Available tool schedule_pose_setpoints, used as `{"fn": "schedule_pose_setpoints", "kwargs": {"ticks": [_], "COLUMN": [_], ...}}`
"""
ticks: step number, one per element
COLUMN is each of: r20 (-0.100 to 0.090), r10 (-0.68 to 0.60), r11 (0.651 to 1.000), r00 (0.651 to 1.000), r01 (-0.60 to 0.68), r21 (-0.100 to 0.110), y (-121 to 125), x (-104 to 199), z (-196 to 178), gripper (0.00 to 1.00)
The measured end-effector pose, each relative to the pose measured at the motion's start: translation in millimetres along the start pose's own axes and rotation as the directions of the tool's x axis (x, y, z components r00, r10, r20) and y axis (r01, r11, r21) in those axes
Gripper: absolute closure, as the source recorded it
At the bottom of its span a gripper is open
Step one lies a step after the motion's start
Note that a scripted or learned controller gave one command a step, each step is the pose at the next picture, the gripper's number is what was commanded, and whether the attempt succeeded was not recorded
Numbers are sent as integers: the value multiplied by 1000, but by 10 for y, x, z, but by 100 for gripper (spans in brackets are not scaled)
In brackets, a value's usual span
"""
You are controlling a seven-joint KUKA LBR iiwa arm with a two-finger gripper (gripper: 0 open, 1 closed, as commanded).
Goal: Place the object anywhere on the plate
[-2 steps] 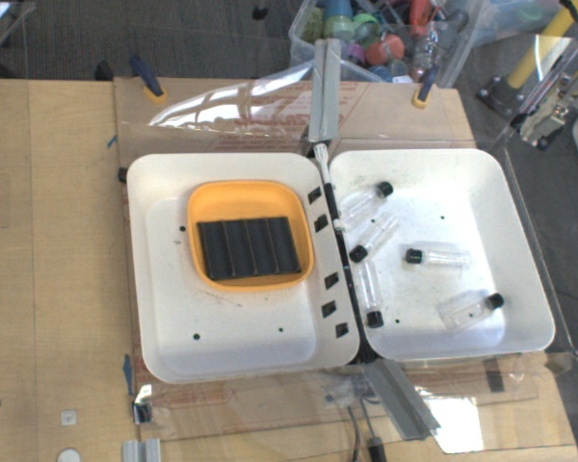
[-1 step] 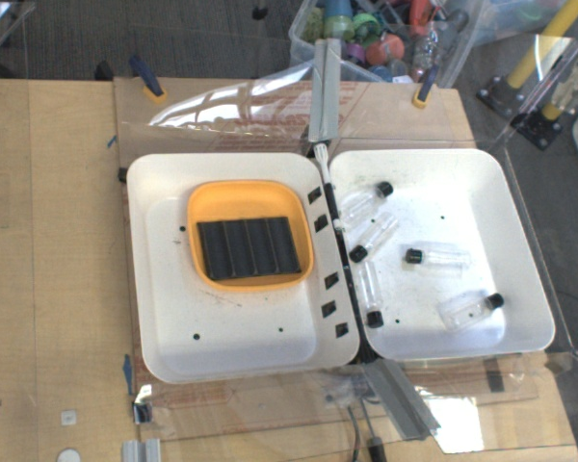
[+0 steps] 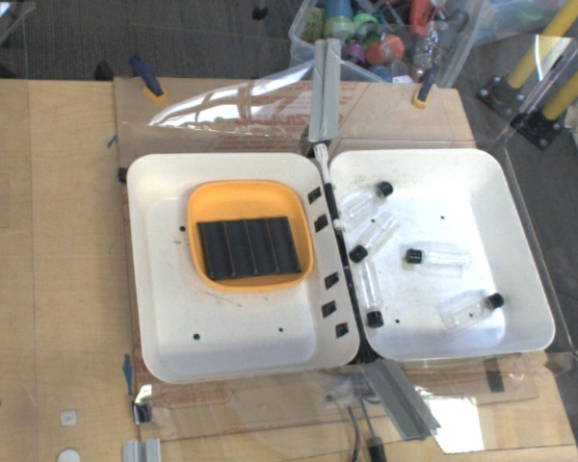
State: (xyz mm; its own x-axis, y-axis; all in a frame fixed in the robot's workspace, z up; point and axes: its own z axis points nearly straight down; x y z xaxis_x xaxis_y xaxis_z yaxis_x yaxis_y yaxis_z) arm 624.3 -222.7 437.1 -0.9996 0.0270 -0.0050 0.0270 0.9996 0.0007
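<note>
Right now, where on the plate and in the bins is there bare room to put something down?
The orange plate is mostly covered by a black ridged block; only its rim and back strip are free. The left bin is bare in front of the plate. The right bin is crowded with clear vials near the divider; its far right corner is free.

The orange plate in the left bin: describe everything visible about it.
The orange plate is a rounded-square dish with a raised rim, plastic by its look, matte and yellow-orange. It lies flat in the left bin, in the upper middle of the bin's floor. A dark ribbed rectangular block rests on it, covering most of its centre and lower part and reaching the near rim, turned slightly off square. Only the bin floor and this block touch the plate.
</note>
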Motion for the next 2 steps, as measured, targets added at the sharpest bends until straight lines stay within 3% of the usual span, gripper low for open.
{"fn": "schedule_pose_setpoints", "kwargs": {"ticks": [1, 2], "r20": [6, 1], "r10": [-356, -599], "r11": [934, 801], "r00": [934, 801], "r01": [356, 599], "r21": [2, -1], "y": [28, -4], "x": [-412, 105], "z": [3, 37], "gripper": [100, 100]}}
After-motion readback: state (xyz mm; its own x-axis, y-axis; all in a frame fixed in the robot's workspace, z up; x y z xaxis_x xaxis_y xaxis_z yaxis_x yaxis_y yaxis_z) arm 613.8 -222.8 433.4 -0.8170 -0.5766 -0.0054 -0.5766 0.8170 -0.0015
